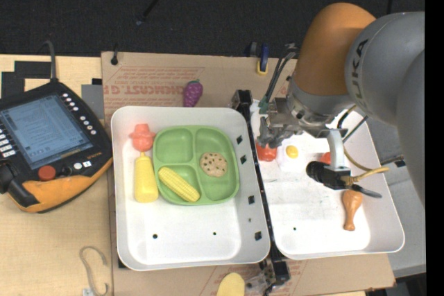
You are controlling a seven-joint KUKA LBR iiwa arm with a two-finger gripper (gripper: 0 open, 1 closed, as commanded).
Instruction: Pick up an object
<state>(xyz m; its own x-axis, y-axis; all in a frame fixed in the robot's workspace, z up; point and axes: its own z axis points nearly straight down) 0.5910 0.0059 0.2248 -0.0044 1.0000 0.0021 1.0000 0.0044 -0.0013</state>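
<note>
Gripper (267, 142) down over red toy (266, 151) at bin (388, 239) edge, lining up grab; can't tell grip state, wrist blocking.

**Bench and items resting directly on it**

Light wooden bench (48, 246) overlaid with a cardboard sheet (159, 83). On the cardboard: two white bins, left bin (180, 246) and right bin (326, 239), touching side by side. At far left, teach pendant (48, 142). Near front edge, metal hook (94, 263) and yellow object (231, 283). Behind left bin, purple object (193, 92).
</note>
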